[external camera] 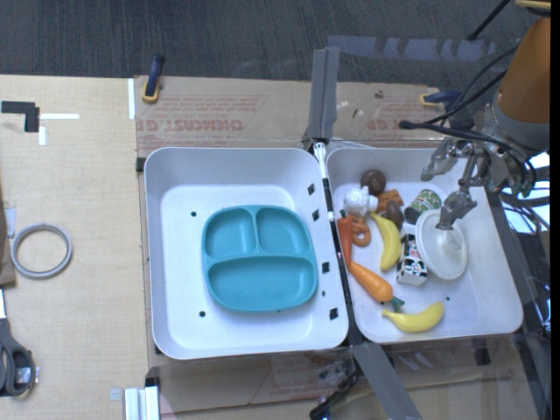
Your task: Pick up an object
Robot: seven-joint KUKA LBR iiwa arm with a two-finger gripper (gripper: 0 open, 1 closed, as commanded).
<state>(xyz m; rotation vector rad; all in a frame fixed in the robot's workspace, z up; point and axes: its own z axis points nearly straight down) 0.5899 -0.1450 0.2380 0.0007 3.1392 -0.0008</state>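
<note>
Your metal two-finger gripper (454, 206) hangs over the right shallow white bin (490, 309), above its far right part. Whether it is open or closed, you cannot tell from this angle, and nothing shows between its tips. Just below it lies a round white plastic dish (442, 250). To the dish's left you have a small black-and-white toy cow (411, 269), an upright yellow plastic banana (388, 240) and an orange plastic carrot (371, 281). A second yellow banana (415, 318) lies near the front wall. In the left white bin (175, 322) sits a turquoise divided plate (260, 258).
</note>
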